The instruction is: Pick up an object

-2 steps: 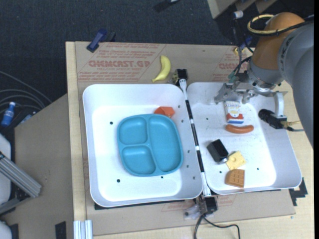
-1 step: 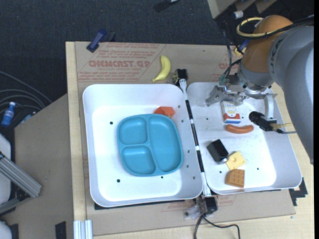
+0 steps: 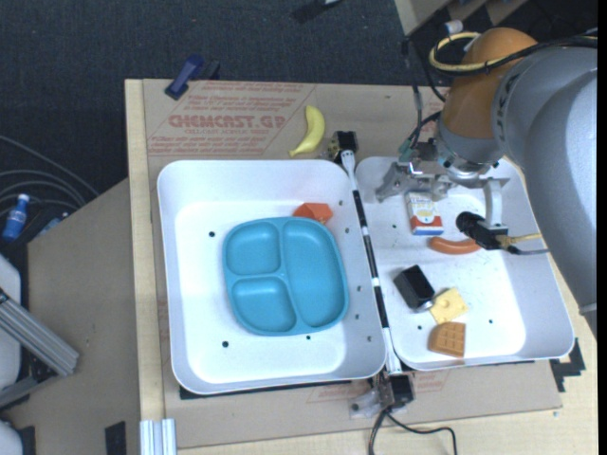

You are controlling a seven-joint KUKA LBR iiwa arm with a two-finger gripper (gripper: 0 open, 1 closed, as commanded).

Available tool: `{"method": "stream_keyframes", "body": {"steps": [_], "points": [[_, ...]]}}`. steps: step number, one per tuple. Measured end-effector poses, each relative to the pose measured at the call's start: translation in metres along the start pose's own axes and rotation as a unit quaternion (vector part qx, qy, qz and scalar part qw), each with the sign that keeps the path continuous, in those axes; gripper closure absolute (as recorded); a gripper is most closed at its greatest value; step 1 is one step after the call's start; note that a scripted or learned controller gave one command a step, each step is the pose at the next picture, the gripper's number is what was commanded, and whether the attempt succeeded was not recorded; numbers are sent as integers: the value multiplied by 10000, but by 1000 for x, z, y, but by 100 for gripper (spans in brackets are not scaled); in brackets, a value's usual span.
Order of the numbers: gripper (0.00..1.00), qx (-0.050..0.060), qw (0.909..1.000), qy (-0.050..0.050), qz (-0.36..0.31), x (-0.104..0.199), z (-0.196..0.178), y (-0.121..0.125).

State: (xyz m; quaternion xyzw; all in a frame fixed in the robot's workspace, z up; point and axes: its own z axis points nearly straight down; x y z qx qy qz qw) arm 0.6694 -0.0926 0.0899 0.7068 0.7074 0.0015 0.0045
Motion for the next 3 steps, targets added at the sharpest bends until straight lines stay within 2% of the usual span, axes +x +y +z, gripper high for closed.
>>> {"method": "stream_keyframes", "body": {"steps": [3], "points": [[0, 1, 10000, 5, -3, -1, 0, 0]]}}
